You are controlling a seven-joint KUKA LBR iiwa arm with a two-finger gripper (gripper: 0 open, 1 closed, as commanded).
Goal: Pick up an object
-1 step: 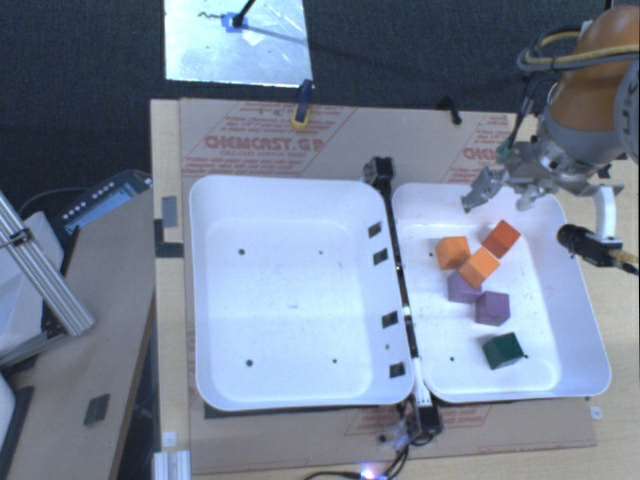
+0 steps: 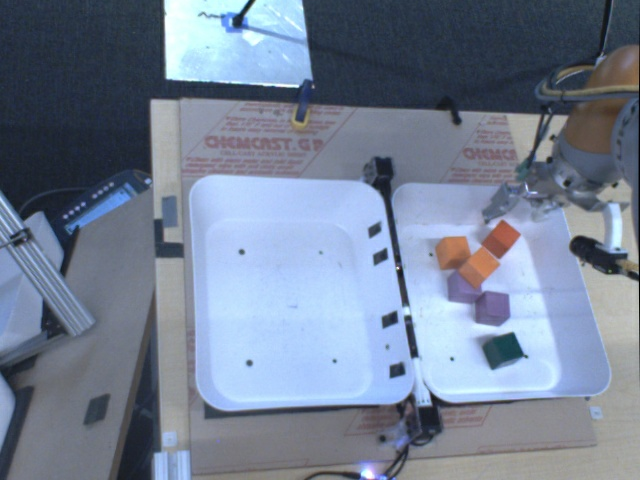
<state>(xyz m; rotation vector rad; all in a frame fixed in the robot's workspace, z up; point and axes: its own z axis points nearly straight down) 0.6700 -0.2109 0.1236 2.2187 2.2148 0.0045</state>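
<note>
While two white bins (image 2: 290, 193) sit on the bench (image 2: 250, 133), the tool's (image 2: 510, 203) grip is unclear.

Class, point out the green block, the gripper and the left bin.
green block (image 2: 503, 350), camera view, its top face
gripper (image 2: 512, 200), camera view, between its fingertips
left bin (image 2: 290, 183), camera view, its far rim

Bright, even overhead light; glare on the white bins (image 2: 290, 203); soft shadows; slightly grainy.
</note>
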